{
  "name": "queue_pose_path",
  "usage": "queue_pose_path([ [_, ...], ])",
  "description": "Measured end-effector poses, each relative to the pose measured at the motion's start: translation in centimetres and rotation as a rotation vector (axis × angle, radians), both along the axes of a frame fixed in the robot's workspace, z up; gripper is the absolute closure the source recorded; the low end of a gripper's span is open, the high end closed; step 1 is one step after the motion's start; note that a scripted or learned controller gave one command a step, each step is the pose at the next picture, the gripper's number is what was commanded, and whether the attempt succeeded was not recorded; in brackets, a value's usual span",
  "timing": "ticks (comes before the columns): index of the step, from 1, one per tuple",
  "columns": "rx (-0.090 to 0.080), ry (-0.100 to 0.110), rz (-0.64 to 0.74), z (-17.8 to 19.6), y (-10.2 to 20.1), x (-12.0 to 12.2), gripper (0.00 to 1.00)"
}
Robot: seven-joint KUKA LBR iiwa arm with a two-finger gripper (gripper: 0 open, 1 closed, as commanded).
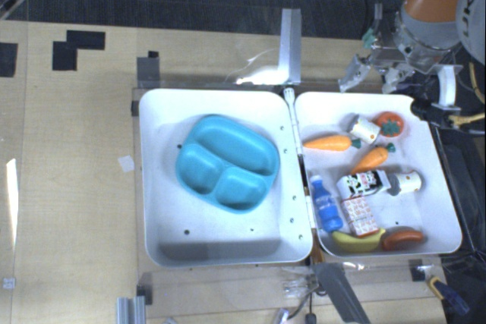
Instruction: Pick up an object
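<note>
Hovering with gripper (377, 77) beyond the right bin (448, 186) far edge, fingers apart, nothing clasped, ready to descend.

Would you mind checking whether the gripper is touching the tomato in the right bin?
Apart. In the camera view the gripper hangs above the far rim of the right bin, with bare white bin floor plainly showing between it and the tomato.

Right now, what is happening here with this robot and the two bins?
The robot arm's gripper hangs above the far edge of the right bin, apart from everything in it. That bin holds toy food: two carrots, a tomato, a banana, a blue bottle and a milk bottle. The left bin holds a blue divided plate. Nothing is picked up yet.
</note>
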State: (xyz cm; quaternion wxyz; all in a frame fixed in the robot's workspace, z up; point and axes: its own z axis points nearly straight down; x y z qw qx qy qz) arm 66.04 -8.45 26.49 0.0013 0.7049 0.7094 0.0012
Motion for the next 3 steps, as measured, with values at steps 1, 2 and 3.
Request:
queue_pose_path([
  [1, -0.001, -0.001, 0.136, -14.8, -2.7, -4.9, 0.00],
  [2, 0.003, 0.026, 0.119, -17.9, -2.5, -1.6, 0.00],
  [3, 0.001, 0.013, 0.124, -16.6, -2.3, -1.2, 1.00],
])
